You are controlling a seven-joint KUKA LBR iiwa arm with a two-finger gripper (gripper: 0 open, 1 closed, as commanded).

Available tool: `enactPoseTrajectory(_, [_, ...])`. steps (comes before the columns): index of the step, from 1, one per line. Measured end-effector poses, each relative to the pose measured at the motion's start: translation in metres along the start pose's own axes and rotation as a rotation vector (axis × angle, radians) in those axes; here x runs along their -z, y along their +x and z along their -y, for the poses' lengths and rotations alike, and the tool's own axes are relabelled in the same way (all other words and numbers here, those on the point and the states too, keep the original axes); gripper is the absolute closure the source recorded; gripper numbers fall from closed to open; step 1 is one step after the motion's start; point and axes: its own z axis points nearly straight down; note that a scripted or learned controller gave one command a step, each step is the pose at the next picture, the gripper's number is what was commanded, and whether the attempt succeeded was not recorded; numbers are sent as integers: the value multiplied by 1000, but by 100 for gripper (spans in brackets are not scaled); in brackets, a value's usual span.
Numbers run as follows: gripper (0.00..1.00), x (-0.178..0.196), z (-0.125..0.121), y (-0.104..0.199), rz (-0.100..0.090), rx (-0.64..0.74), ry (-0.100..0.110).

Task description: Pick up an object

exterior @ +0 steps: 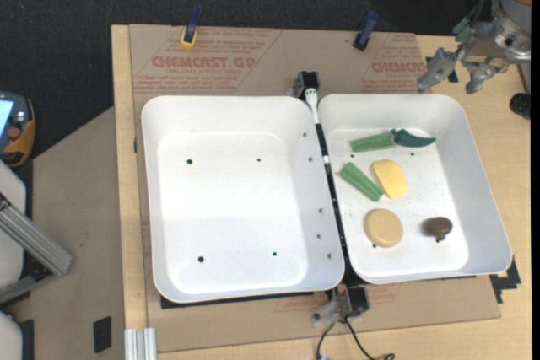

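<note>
Cardboard-topped bench | right bin lower right: tan round disc, dark brown lump, yellow soap-like block, two green sticks (smooth plastic, apparently) | gripper upper right, fingers spread, holding nothing | advice: descend centred over disc.

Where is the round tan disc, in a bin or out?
In. The round tan disc lies flat on the floor of the right white bin.
</note>
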Motion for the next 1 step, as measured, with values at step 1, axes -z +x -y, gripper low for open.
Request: enactPoseTrajectory(1, [100,11,-1,0,2,1,-4])
